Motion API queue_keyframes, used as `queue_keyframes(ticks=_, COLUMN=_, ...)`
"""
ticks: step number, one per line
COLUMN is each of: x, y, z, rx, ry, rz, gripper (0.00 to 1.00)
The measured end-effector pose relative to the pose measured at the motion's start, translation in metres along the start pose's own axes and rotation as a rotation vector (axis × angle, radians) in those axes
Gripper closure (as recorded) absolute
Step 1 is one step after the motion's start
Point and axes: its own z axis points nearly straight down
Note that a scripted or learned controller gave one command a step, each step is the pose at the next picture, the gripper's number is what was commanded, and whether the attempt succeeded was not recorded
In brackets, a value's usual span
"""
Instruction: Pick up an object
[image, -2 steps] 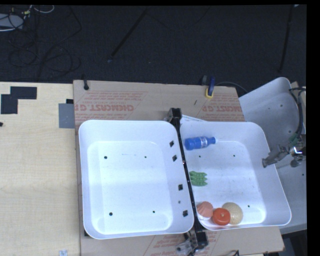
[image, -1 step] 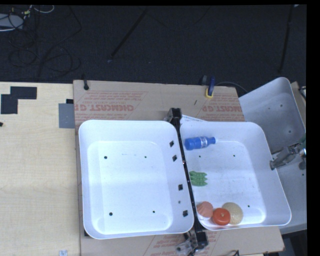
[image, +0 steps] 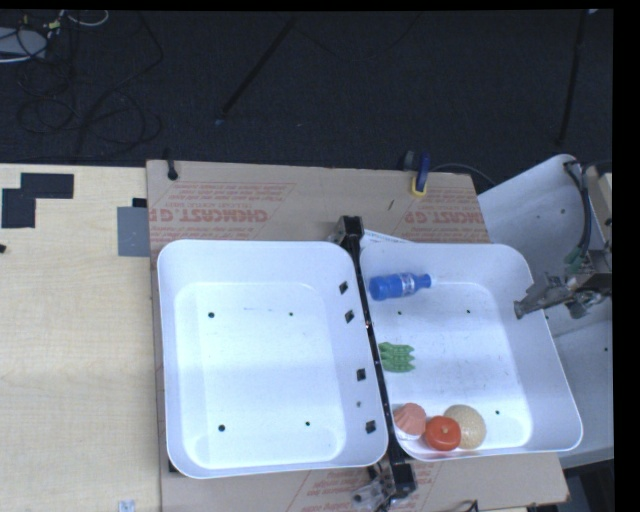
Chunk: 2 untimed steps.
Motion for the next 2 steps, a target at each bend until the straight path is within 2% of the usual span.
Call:
queue_keyframes(ticks=1, x=0.003, y=-0.053, z=0.137, rx=0.016, ry=0.007, rz=0.004, gripper=0.0)
queue_keyframes(ticks=2, x=-0.001, y=-0.05, z=0.022, rx=-0.011, ry=-0.004, rz=0.001, gripper=0.0)
